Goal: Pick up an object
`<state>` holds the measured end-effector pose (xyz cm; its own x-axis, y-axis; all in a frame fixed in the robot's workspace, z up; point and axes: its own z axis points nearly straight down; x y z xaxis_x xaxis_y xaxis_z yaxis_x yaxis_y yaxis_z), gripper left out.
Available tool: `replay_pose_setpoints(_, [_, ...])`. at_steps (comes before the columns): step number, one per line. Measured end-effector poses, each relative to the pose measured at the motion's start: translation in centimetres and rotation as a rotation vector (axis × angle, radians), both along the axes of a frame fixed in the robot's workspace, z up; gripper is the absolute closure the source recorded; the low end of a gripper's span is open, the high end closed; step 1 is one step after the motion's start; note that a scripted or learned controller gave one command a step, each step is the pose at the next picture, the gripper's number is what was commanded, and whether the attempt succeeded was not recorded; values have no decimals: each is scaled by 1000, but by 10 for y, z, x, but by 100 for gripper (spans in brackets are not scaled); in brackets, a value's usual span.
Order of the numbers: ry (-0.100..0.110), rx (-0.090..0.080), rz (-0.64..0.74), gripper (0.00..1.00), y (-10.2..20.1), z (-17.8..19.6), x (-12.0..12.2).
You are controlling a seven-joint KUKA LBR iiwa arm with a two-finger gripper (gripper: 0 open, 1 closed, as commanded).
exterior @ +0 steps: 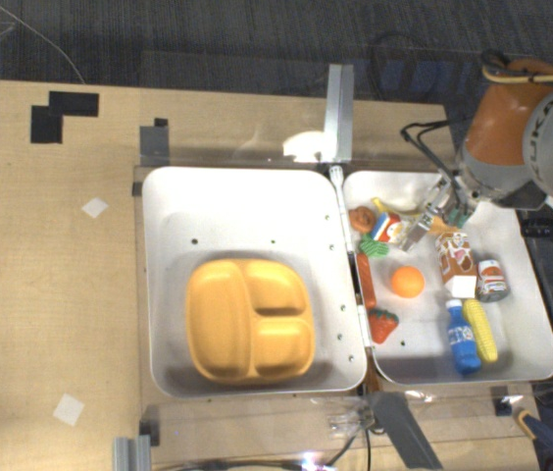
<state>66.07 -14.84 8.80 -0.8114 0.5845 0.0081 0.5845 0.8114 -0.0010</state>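
Orange ball (407,281) beside brown carton (455,259), end effector (419,232) above, grip state unclear

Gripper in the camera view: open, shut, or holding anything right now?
Gripper: cannot be told. It hangs low in the right bin among the small objects near the bin's top, too small and cluttered to judge.

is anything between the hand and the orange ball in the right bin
Nothing visible. The hand hangs just above and right of the orange ball, with bare bin floor between them. The brown carton lies to the ball's right, the green piece up-left.
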Motion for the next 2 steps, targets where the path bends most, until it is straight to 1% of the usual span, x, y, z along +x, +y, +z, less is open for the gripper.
replay_pose_setpoints(1, [-2,0,-109,0,-54,-1,0])
replay_pose_setpoints(2, [-19,-7,-54,0,-41,32,-37])
